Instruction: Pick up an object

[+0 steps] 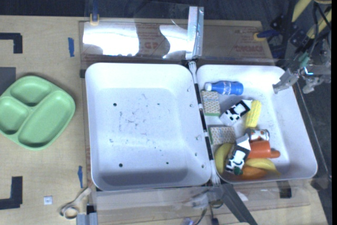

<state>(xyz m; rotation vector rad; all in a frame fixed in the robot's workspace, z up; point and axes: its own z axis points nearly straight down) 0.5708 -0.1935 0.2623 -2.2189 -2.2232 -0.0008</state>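
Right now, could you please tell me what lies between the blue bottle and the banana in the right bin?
In the camera view, between the blue bottle and the banana lie two patterned packets and a black-and-white toy.

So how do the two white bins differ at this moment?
The left bin shows bare floor with faint scuffs and a few dark dots; the right bin holds a heap of things, among them a blue bottle and a corn cob. The left bin looks wider than the right bin. The gripper sits at the right bin's far right corner, away from the left bin. Both are shallow, white, round-cornered.
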